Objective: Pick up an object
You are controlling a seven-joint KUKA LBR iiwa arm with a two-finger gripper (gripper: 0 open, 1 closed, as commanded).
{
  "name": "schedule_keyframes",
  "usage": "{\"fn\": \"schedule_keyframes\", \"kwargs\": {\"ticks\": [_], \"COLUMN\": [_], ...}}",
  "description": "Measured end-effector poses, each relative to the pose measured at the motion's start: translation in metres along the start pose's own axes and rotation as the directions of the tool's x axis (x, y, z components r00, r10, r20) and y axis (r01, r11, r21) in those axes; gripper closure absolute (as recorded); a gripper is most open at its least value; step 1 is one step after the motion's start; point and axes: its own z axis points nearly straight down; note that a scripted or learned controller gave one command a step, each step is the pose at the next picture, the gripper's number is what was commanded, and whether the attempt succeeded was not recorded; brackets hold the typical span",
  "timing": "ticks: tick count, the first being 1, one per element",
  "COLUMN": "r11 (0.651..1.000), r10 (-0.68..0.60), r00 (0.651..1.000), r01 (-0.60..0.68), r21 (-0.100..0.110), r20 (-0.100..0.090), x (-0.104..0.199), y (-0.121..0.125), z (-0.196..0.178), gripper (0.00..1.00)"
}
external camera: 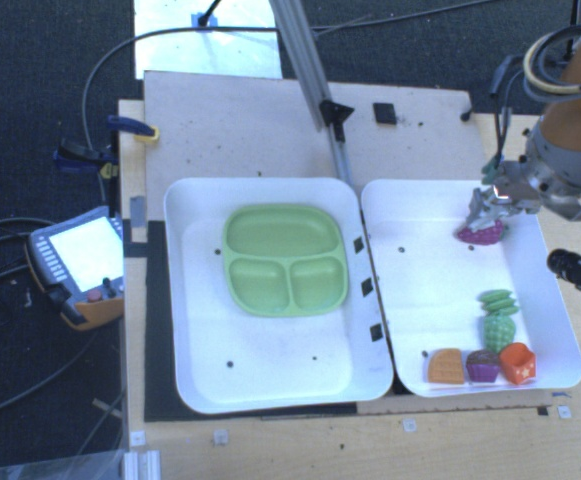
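Note:
My gripper (485,211) is low in the far right corner of the right bin (420,298), its fingers right over a small magenta object (481,233) that lies on the bin floor. Only the lower part of that object shows beneath the fingertips. Along the bin's near right side lie a green ridged object (498,314), an orange block (446,365), a purple piece (482,366) and a red-orange piece (517,362). Whether the fingers grip the magenta object cannot be made out.
The left bin (195,348) holds a green divided plate (286,258). A grey pole (305,48) slants over the bench behind the bins. A teach pendant (80,263) lies on the floor at the left. The arm's orange band (575,118) rises at the right edge.

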Motion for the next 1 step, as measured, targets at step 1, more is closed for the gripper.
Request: {"fn": "schedule_keyframes", "kwargs": {"ticks": [1], "r11": [1.000], "r10": [-0.004], "r00": [1.000], "r01": [0.004], "r21": [0.005], "r20": [-0.002], "x": [0.0570], "y": [0.0102], "z": [-0.0029], "gripper": [1.00]}}
